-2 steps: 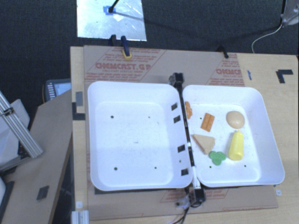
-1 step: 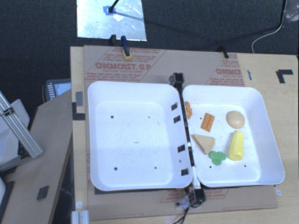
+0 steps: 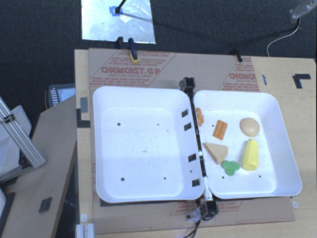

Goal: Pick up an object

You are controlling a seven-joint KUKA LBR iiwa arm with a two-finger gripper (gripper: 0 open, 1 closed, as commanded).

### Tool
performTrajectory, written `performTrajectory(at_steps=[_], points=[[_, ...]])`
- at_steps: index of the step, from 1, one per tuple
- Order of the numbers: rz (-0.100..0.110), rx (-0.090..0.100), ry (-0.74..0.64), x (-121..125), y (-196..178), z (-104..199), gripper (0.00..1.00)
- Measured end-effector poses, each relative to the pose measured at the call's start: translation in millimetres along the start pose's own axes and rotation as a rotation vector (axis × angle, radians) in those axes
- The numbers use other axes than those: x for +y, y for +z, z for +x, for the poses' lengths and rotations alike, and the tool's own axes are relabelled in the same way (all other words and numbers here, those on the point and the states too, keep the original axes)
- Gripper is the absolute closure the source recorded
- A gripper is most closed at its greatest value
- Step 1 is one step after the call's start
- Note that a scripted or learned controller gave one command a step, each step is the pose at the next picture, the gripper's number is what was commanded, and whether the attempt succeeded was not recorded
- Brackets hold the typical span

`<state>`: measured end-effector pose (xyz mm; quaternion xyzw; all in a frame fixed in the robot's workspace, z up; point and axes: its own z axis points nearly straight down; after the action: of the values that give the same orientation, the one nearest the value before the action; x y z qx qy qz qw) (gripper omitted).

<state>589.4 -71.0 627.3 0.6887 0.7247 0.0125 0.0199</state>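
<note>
My right bin (image 3: 277, 133) of smooth white plastic holds the pickings: a rounded yellow cylinder (image 3: 250, 155) touching a knobbly green piece (image 3: 230, 167), a tan wedge (image 3: 216, 152), a ridged orange block (image 3: 220, 129) and a beige egg shape (image 3: 249, 127). Whether my claw is apart or together, I cannot tell.

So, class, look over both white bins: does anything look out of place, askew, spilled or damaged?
Nothing looks spilled or broken. One oddity: a small orange piece sits hard against the right bin's left wall by the divider, apart from the orange block, tan wedge, yellow piece, beige egg shape and green piece.
</note>
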Motion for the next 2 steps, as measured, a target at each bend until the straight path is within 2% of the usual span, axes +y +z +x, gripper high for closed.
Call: performTrajectory(at_steps=[1, 2], points=[[-0.005, -0.001, -0.002, 0.7, -11.8, -0.1, 1.0], [-0.004, -0.001, -0.003, 0.6, -11.5, 0.0, 0.0]])
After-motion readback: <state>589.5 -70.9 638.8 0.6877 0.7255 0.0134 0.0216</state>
